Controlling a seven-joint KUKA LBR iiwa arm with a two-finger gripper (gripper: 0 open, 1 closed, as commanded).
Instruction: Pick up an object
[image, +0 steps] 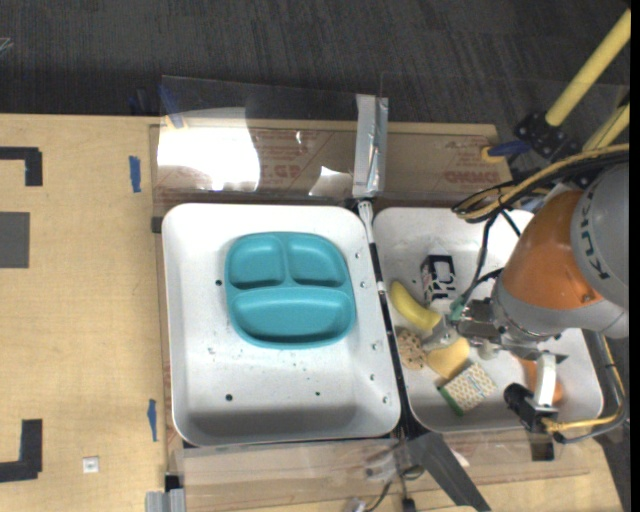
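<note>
- You have the grey arm with its orange band (548, 262) reaching in from the right, bent low over the right-hand shallow white bin (590, 392), wrist pointing left.
- You can count two white bins side by side; the left-hand white bin (200, 380) bears one teal plastic plate with three compartments (290, 287), lying flat near its middle.
- The two-finger gripper (449, 338) sits at the left part of the right bin, down among the objects; you cannot tell from here whether the claw is apart or together.
- Just left of the gripper lies one yellow banana-shaped toy (414, 308), curved, tilted far-left to near-right.
- Touching the gripper's near side is one yellow block (449, 358), and nearer still one pale patterned sponge-like pad with a green edge (467, 385).
- Right of those you see one orange item (546, 381), partly hidden by the arm.
</note>
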